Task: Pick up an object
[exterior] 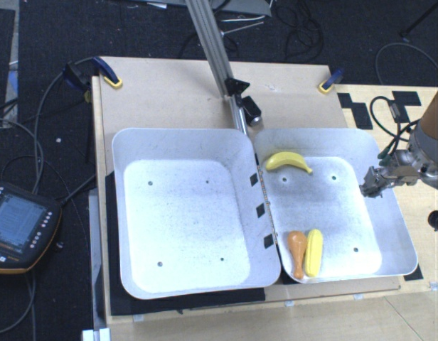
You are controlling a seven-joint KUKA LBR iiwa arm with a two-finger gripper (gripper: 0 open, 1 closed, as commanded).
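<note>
We log end effector (pixel 372 185) at right bin's right rim; grip state: cannot tell. Banana (pixel 287 162) lies leftward, long axis across bin.

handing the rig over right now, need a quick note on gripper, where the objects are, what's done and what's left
Gripper: at the right edge of the right bin, low over the rim; nothing seen between its fingers, open or shut cannot be told.
Objects: banana lies at the back of the right bin near the divider. Orange drumstick-shaped toy and yellow corn-like toy lie side by side at the front left corner of the same bin.
Left bin: no objects seen in it.
Done: nothing picked yet.
Left: move over one object, grasp, lift.
</note>
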